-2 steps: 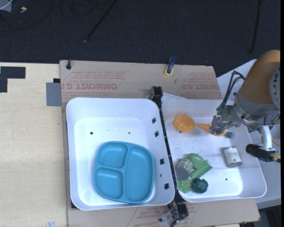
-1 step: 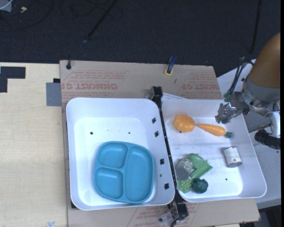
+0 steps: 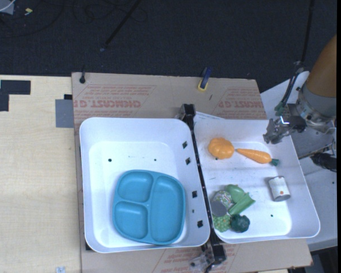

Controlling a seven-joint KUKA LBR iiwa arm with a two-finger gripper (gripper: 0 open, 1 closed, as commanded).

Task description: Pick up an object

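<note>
While the fingers hang over the right bin's far edge, too small to tell if parted, nothing shows between them. Nearest lies the carrot, then orange, can, greens. No pick is made yet; descent and grasp remain.

Two white bins sit on brown cardboard printed with red lettering, over a pale wood counter. The left bin holds a light blue divided plate. In the right bin: an orange carrot, a yellow-orange round fruit, green vegetables and a grey-and-white can.
</note>
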